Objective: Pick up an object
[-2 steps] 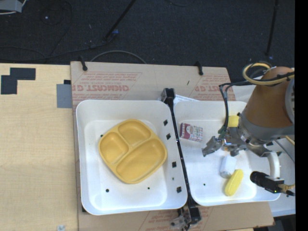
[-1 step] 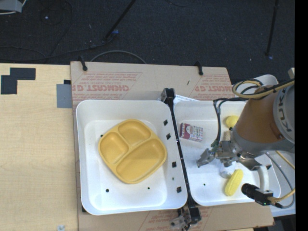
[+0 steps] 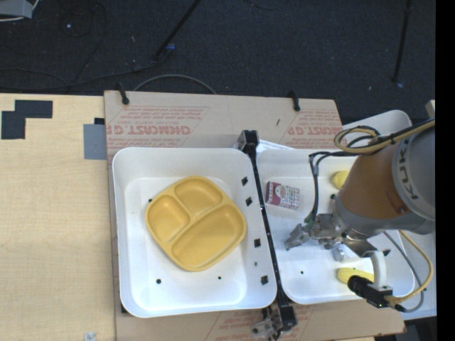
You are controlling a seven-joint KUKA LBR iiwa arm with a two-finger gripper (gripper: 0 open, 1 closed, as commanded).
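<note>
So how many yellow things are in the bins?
3: a yellow divided plastic tray in the left bin, a yellow piece and a yellow object in the right. The arm may hide more.

Arm (image 3: 387, 190) hides much of right bin (image 3: 298, 290); small packet (image 3: 283, 195) print unreadable.

Two shallow white plastic bins (image 3: 135, 169) side by side on printed brown cardboard sheet (image 3: 178, 123), pale wooden desk (image 3: 50, 226), black cables (image 3: 170, 41) trailing across dark floor (image 3: 284, 34)

Bright, even overhead light – soft shadows, slightly grainy, dark floor beyond
</note>
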